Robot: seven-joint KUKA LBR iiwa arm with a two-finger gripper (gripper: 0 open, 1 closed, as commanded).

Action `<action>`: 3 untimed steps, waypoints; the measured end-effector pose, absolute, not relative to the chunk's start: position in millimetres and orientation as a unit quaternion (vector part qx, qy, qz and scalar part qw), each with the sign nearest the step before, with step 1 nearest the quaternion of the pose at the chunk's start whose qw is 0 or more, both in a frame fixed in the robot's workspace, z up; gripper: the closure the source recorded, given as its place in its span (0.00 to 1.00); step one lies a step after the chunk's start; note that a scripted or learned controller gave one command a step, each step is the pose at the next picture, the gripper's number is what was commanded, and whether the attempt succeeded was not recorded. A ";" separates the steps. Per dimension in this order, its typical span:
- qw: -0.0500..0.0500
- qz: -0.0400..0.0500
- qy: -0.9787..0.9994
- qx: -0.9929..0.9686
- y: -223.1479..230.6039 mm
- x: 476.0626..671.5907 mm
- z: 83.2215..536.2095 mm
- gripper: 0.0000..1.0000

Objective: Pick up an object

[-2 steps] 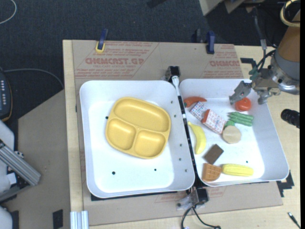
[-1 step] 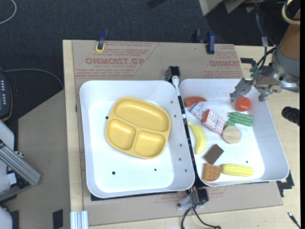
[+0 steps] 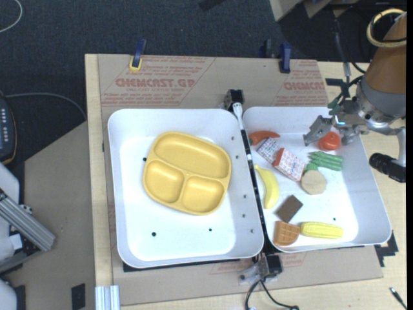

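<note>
The arm (image 3: 387, 76) is cut off by the right edge. The gripper (image 3: 329, 131) covers part of a small red-orange item (image 3: 330, 141), perhaps a tomato. The print on the red-and-white packet (image 3: 284, 160) is too small to read.

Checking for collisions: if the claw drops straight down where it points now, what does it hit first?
Probably the red tomato, which sits right at the claw. The green beans lie just beside it. Depth is hard to judge from this slanted view.
</note>
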State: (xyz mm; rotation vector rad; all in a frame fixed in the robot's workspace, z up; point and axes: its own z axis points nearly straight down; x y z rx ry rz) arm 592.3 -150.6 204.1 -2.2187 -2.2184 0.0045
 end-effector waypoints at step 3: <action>-0.006 -0.004 -0.707 -0.707 -140.7 601.4 95.3 0.00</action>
